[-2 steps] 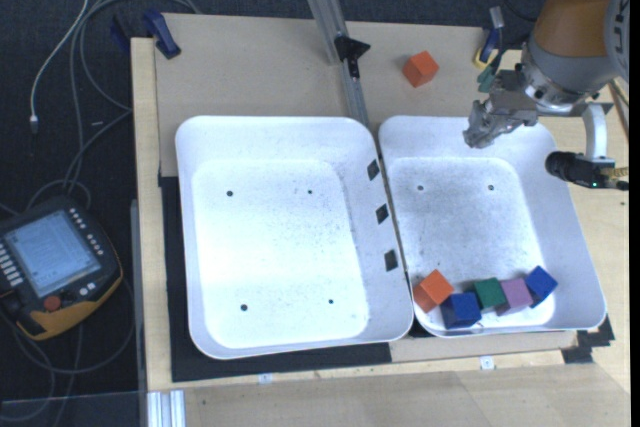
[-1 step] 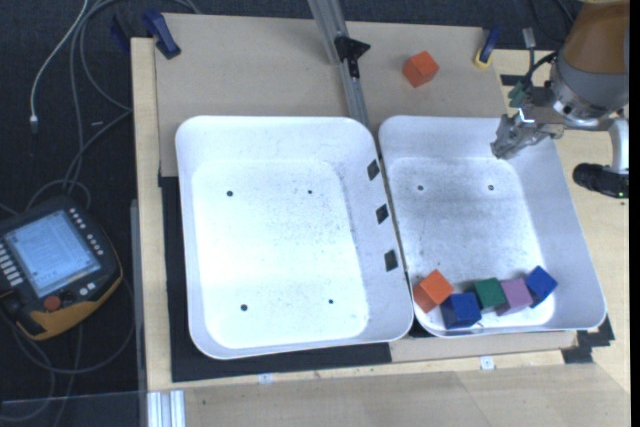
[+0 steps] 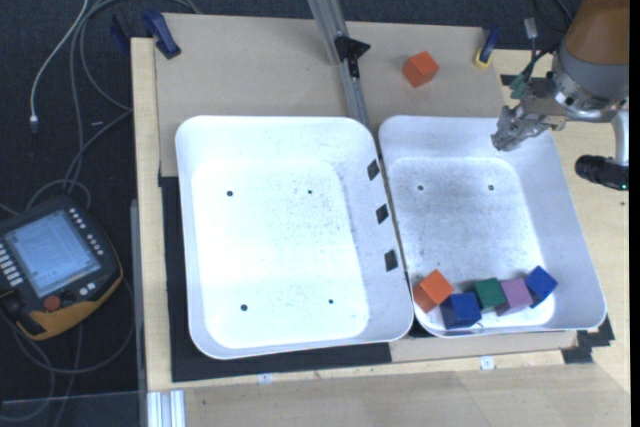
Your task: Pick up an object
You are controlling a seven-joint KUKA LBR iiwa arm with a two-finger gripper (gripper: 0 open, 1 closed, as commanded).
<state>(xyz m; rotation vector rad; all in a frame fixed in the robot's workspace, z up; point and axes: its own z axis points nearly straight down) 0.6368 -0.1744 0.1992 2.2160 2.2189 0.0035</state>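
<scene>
Hovering over right bin [image 3: 560, 185] far corner: gripper [image 3: 507, 135], carrying nothing, finger state unclear. Blocks [image 3: 487, 294] sitting along near edge, well apart. Picking not yet begun.

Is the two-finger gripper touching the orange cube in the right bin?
Apart: the camera view shows the gripper at the bin's far edge, the orange cube near its front wall.

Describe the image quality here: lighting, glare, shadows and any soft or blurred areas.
Camera view: even, diffuse lighting, with faint shadows under the blocks at the right bin's near wall; both white bins look bright, the left bin nearly washed out, though its dark specks stay visible; the gripper is slightly soft, so its fingers are hard to read; the orange block on the bench is sharp.
</scene>
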